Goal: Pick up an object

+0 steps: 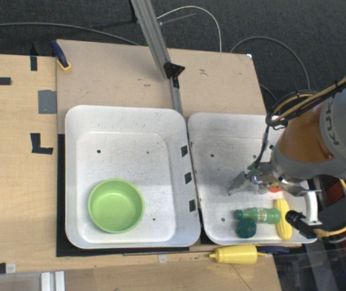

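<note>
The right bin (221,139) holds a clear green bottle (258,215) lying on its side near the front edge. A dark green lump (245,227) touches the bottle's front left, and a yellow banana-shaped toy (283,218) lies at its right end. A small red piece (274,190) peeks out beside the wrist. My gripper (238,183) hangs low over the middle of the right bin, just above and left of the bottle, pointing left. Nothing is visibly held in it.
A lime green bowl (116,205) sits in the front of the left bin (124,111). A yellow bottle-like object (237,254) lies on the bench in front of the right bin. A slanted metal pole (152,29) rises behind the bins, with cables (285,105) by the arm.
</note>
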Robot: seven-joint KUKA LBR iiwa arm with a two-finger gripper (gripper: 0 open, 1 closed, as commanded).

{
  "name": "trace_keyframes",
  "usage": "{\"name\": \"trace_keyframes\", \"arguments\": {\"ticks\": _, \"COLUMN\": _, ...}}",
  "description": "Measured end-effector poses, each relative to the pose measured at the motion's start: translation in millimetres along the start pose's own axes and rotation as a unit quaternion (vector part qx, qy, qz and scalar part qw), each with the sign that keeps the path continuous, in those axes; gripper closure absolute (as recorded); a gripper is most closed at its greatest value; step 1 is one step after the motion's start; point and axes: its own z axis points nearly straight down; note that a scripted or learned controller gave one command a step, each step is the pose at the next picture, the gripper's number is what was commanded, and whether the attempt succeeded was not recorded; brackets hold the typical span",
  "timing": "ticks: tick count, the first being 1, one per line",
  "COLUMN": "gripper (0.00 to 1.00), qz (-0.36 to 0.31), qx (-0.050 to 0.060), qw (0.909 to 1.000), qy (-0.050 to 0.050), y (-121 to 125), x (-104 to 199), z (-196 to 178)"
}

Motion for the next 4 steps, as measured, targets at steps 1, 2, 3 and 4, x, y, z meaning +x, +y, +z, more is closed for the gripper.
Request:
{"name": "trace_keyframes", "arguments": {"ticks": 1, "gripper": 0.00, "qz": -0.001, "qx": -0.003, "qw": 1.0000, "qy": -0.001, "y": 0.2, "x": 0.1, "z": 19.2}}
{"name": "trace_keyframes", "arguments": {"ticks": 2, "gripper": 1.00, "qz": -0.001, "qx": -0.003, "qw": 1.0000, "qy": 0.000, "y": -0.2, "x": 0.8, "z": 8.9}}
{"name": "trace_keyframes", "arguments": {"ticks": 3, "gripper": 1.00, "qz": -0.001, "qx": -0.005, "qw": 1.0000, "qy": -0.001, "y": -6.7, "x": 9.2, "z": -42.3}}
{"name": "trace_keyframes", "arguments": {"ticks": 4, "gripper": 1.00, "qz": 0.000, "qx": -0.005, "qw": 1.0000, "qy": -0.001, "y": -7.3, "x": 0.1, "z": -89.4}}
